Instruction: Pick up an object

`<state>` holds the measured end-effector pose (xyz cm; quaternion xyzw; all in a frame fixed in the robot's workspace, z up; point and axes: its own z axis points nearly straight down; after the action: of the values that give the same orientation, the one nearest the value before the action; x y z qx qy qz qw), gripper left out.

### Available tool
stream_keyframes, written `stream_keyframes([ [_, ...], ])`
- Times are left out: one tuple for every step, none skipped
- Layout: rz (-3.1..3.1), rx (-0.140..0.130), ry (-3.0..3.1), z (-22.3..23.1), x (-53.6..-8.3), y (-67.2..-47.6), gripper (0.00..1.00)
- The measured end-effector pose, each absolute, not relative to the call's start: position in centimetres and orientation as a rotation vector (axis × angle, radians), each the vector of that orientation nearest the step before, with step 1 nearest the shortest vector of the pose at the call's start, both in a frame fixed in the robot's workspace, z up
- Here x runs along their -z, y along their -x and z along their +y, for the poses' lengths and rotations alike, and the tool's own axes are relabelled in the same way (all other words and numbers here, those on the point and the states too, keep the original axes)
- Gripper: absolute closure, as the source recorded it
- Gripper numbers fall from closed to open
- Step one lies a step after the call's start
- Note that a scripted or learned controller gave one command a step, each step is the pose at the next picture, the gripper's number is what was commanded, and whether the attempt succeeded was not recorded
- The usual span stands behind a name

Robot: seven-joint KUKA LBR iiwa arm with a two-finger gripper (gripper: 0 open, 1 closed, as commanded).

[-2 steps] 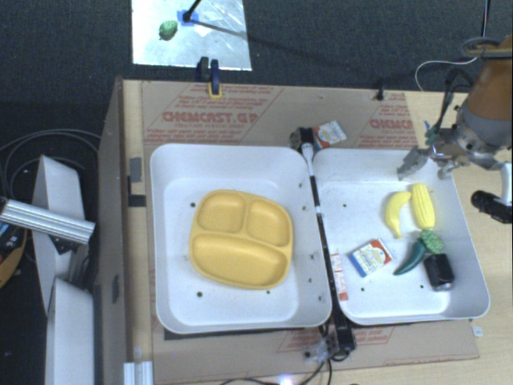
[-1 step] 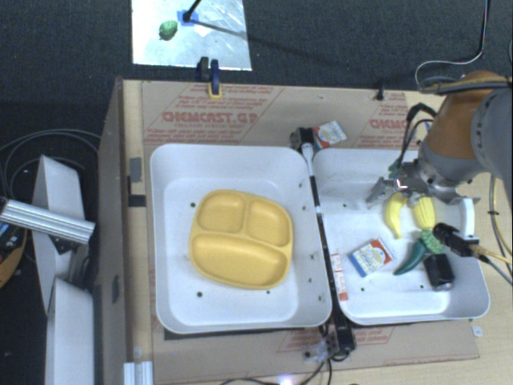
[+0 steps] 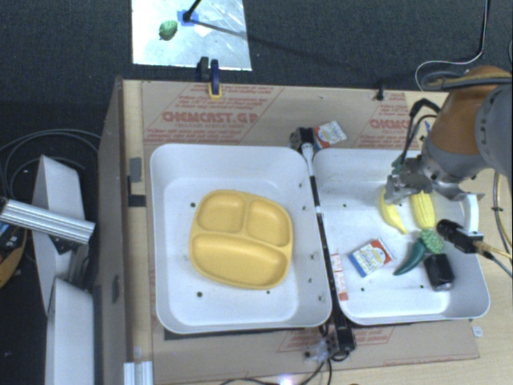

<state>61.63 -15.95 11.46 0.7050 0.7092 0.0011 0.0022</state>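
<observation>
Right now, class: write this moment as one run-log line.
arm: over right bin | gripper: above banana, beside corn | held: nothing seen | left bin: yellow tray

arm (image 3: 473, 127) — cropped at right edge

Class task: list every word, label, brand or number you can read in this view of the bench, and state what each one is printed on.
"CHEMCAST GP": red print, upside down, on the brown board behind the left bin.
More red print on the board behind the right bin: cut off by the arm, unreadable.
Small card in the right bin: printing too small to read.
Small packet behind the bins: too blurred to read.
</observation>
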Motion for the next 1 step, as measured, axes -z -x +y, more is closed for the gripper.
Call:
stream_keyframes([
  [2.225,-0.003,-2.212,-15.95,-11.45,-61.62,0.00],
])
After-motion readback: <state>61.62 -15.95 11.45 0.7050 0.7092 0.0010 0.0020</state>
